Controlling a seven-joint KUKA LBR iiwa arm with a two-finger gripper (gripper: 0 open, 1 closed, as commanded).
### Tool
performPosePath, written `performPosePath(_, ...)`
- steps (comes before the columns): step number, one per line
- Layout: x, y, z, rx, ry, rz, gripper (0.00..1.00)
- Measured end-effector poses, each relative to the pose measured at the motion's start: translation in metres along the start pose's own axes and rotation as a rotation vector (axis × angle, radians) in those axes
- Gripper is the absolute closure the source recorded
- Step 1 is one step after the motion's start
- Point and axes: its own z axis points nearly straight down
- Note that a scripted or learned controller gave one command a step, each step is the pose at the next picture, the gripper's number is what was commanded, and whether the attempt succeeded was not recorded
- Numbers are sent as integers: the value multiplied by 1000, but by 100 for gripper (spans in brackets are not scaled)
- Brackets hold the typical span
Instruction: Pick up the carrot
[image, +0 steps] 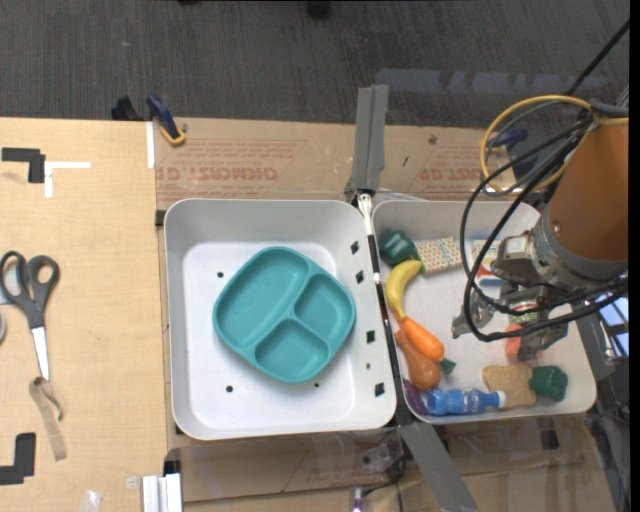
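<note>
Two bins: I see them side by side on the worktop (80, 200); the left bin (190, 400) holds a teal divided plate (285, 315), the right bin (585, 395) holds the clutter.
Landmark: I take the banana (401, 283) as my reference, near the right bin's left wall.
Carrot: the carrot (420, 340) lies just below the banana, its thin end up toward the banana's tip and its thick end slanting down and right, untouched.
Neighbours: a brownish pear-like piece (422, 371) touches the carrot's lower side; below that lies a blue bottle (458, 402); a green piece (397, 247) sits just above the banana.
Tool: the tool (510, 325) hangs well right of the banana, over the bin's middle, tangled in cables from my view; I cannot tell how it is set.
Stage, as I judge it: approach, with no contact yet.
How I would do it well: bring the tool left until it stands over the carrot's thick middle, turn the grip across its slant, and come down clear of the banana and the brown piece.
Risk, in my judgement: the bin's left wall is close, so little room is left on that side.
</note>
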Motion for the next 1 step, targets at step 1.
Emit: performPosePath(1, -30, -15, 77, 0, 0, -43, 0)
